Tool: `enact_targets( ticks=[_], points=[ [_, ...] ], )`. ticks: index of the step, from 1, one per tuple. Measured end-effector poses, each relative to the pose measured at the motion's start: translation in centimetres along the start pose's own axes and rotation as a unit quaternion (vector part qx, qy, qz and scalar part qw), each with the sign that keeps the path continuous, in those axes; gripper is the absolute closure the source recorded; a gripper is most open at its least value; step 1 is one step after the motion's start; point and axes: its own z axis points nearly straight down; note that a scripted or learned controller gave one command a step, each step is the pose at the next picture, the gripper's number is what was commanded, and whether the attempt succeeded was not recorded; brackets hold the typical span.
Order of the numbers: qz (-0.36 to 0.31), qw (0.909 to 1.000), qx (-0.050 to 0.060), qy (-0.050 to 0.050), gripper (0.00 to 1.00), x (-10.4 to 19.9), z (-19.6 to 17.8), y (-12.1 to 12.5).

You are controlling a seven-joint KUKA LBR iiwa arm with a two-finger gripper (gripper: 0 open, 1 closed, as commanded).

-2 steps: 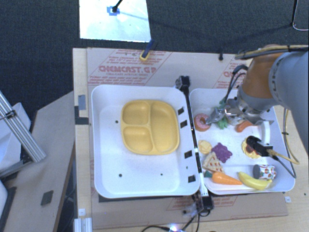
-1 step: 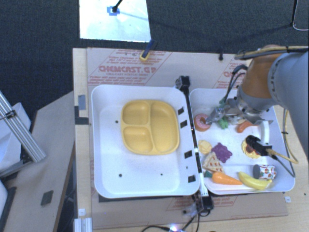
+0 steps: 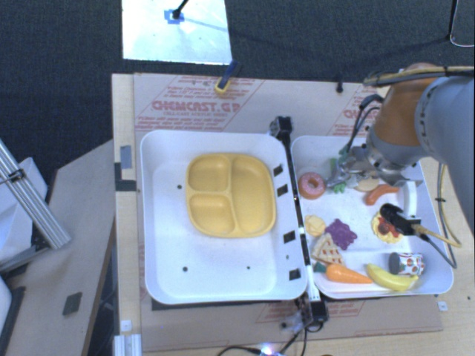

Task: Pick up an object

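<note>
Over the right bin [image 3: 430,277], gripper [image 3: 343,172] hangs low beside the doughnut [image 3: 310,185].
Can't tell its finger state; it wants centring squarely over one toy before closing.

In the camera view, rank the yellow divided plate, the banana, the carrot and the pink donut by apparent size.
1. yellow divided plate, by far the largest
2. banana and carrot, too alike in length to separate
3. pink donut, smallest

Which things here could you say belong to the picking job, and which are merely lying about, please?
Job: gripper; donut; grapes; carrot; banana; right bin.

Lying about: yellow divided plate; left bin.
</note>
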Motion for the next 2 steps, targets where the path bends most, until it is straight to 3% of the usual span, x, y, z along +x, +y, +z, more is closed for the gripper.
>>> enact_targets(
  ticks=[1, 2],
  points=[
    [0.000, 1.0000, 0.006, 0.001, 1.00, -0.4, -6.1, -0.5],
    [-0.002, 1.0000, 0.005, 0.001, 1.00, -0.4, -11.5, -0.2]
  ],
)
